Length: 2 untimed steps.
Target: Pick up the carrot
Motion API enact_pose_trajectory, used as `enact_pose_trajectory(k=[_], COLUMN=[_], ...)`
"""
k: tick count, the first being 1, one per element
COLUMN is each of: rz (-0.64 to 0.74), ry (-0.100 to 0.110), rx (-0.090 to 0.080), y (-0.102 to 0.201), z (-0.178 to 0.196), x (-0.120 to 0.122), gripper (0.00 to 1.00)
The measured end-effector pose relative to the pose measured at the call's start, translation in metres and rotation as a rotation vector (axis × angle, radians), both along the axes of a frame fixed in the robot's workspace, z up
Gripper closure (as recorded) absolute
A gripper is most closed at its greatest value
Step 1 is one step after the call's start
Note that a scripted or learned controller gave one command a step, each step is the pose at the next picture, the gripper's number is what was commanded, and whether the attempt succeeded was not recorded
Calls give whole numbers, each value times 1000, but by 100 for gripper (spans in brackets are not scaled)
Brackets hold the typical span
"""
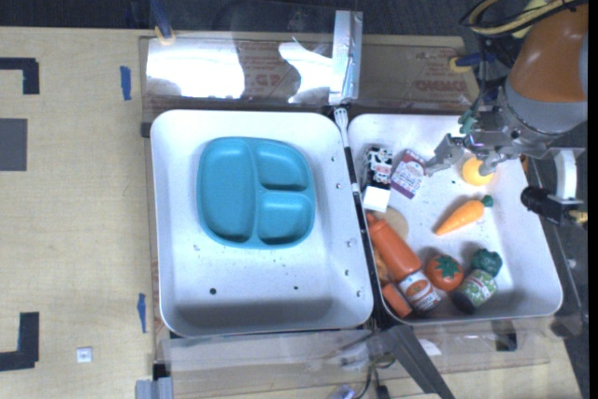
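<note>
The pincer (478, 148) hangs over the right bin (547, 280), just above the carrot (462, 217). Its grip cannot be told.

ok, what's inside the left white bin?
The left white bin holds one light-blue plastic divided tray, its three compartments bare. A few dark specks dot the bin floor. Whatever lies under the tray is covered.

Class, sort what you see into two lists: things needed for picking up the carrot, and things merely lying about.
Needed: carrot; gripper.

Lying about: blue divided plate; orange bottle; tomato; yellow toy; purple packet.
</note>
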State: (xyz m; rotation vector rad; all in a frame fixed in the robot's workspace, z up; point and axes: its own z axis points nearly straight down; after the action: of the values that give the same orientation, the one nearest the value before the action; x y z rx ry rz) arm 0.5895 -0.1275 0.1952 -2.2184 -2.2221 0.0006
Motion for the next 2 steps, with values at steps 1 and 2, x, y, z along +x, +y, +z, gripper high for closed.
enact_pose_trajectory(k=[1, 2], rz=[45, -80], ry=[-29, -5], rx=[-12, -1], y=[-36, -27], z=[-87, -109], x=[-37, -95], gripper=[0, 0])
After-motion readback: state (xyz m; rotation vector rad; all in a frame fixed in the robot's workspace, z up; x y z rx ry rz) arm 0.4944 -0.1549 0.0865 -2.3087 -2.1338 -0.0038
